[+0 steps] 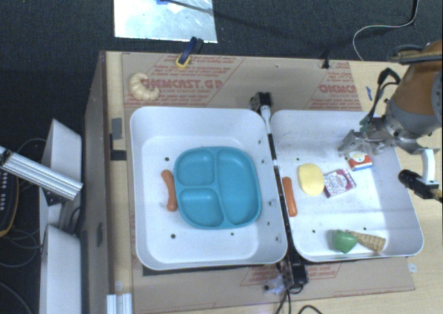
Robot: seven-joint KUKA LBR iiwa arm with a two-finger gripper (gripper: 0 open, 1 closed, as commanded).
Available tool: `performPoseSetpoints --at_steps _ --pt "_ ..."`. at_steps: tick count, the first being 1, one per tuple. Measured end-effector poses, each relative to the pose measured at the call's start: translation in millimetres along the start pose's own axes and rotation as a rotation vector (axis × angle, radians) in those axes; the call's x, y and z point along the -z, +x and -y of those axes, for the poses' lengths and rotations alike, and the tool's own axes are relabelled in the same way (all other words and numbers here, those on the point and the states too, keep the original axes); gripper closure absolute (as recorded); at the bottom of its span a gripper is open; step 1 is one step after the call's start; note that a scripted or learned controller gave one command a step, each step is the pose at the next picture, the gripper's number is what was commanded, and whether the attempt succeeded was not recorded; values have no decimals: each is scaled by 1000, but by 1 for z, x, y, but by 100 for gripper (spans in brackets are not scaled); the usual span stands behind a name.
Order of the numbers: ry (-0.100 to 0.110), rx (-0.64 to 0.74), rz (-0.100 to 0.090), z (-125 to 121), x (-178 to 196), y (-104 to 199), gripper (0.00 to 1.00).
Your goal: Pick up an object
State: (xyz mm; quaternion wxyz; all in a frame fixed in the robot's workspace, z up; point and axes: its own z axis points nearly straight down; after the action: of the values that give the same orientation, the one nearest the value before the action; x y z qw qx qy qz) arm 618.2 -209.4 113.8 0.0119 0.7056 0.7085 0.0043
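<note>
Small red-and-white carton [359, 161] lain by right bin's [408, 229] far right edge | gripper [357, 142] poised just above it, grip state not discernible | approach judged under way | descent and closing needed next

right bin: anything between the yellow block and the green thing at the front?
In the camera view, nothing: bare white floor of the right bin separates the yellow block from the green object. The red-and-white packet lies right of the block, off that line.
</note>
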Motion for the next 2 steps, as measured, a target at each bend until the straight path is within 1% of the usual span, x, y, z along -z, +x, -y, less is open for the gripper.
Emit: performPoseSetpoints --at_steps 1,2 --pt "13 0 -5 0 -24 2 0" --pt "2 2 0 -3 -11 0 100"
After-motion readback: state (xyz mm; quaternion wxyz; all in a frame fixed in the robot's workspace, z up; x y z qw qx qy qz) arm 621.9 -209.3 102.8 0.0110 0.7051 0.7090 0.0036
